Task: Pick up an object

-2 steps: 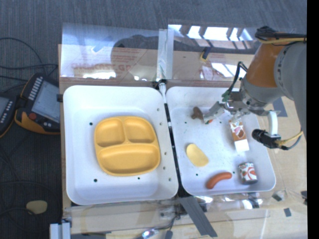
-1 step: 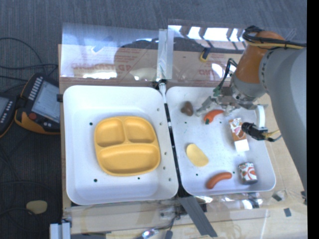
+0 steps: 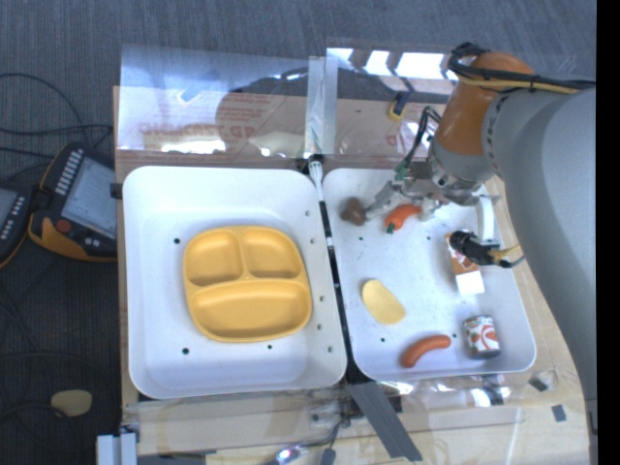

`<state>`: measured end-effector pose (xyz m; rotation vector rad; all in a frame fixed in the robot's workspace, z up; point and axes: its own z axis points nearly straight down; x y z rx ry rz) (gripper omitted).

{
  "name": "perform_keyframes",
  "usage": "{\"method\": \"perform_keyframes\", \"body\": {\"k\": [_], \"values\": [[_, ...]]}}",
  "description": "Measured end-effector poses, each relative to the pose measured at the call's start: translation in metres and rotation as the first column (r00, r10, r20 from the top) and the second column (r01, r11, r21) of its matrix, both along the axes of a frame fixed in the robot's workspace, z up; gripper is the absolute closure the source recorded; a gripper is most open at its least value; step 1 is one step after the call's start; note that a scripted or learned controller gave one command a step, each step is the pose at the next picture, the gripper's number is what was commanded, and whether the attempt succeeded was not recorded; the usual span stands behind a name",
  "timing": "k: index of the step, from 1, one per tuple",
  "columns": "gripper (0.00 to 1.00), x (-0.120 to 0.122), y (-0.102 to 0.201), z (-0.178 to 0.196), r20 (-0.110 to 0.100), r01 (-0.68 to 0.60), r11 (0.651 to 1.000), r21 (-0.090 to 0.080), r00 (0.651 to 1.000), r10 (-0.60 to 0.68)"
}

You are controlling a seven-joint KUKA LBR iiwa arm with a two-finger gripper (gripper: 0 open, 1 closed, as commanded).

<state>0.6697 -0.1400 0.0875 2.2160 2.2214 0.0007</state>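
The carrot (image 3: pixel 399 218), small and orange w/ a green end, lies in the far part of the right bin (image 3: pixel 513 352), tilted, and it looks like the target, because the pincer (image 3: pixel 415 194) hangs just over it. The pincer's fingers (image 3: pixel 386 197) are spread wide, one toward a dark brown piece (image 3: pixel 354 212) just beside the carrot on its left; nothing is between them, so no grasp yet. To do this step well, I think the arm should centre over the carrot's middle, turn so the fingers close across its short side, not along it, & go down till nearly touching the bin floor before closing. Risk: the brown piece is near, it can be caught or pushed too. Other things in the same bin are well apart: a yellow chip-like piece (image 3: pixel 383 301), a sausage (image 3: pixel 425 349), a small can (image 3: pixel 480 335), a white block (image 3: pixel 469 281). The left bin (image 3: pixel 145 356) holds a yellow divided plate (image 3: pixel 247 282).
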Motion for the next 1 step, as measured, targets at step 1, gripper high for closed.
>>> {"method": "perform_keyframes", "body": {"k": [1], "values": [[1.00, -0.0035, -0.0007, 0.0074, -0.018, 0.002, 1.000, 0.000, 1.000, -0.002]]}}
